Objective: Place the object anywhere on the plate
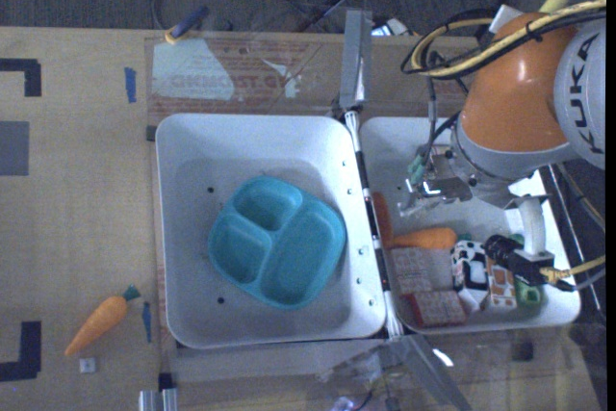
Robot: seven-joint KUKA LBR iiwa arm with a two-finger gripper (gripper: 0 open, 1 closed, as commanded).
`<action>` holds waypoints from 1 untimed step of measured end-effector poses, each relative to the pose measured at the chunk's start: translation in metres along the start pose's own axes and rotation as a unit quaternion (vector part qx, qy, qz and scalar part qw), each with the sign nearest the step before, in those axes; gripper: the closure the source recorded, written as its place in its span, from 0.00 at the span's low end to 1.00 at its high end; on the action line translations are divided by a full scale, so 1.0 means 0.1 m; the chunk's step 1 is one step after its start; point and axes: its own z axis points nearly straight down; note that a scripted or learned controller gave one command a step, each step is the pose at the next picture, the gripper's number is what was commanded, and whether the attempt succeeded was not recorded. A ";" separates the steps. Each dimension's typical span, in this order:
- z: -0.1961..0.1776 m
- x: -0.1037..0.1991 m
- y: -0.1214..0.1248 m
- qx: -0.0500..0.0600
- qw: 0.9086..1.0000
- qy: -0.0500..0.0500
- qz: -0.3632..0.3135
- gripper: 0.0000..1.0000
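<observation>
Plate (277,242): blue, three compartments, in left bin (183,149).
Gripper (430,189): above right bin (385,144), near orange carrot (424,238).
Fingers: state unclear, cannot tell.

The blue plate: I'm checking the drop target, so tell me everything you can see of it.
The blue plate is a teal, plastic-looking tray with rounded corners and three compartments: one across its upper end and two below. It lies flat, turned at a slant, on the floor of the left bin, near the middle and apart from the walls. Nothing lies on it.
</observation>
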 end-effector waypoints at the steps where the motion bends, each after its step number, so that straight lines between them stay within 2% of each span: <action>1: 0.40 0.99 0.15 0.000 0.987 0.000 -0.158 1.00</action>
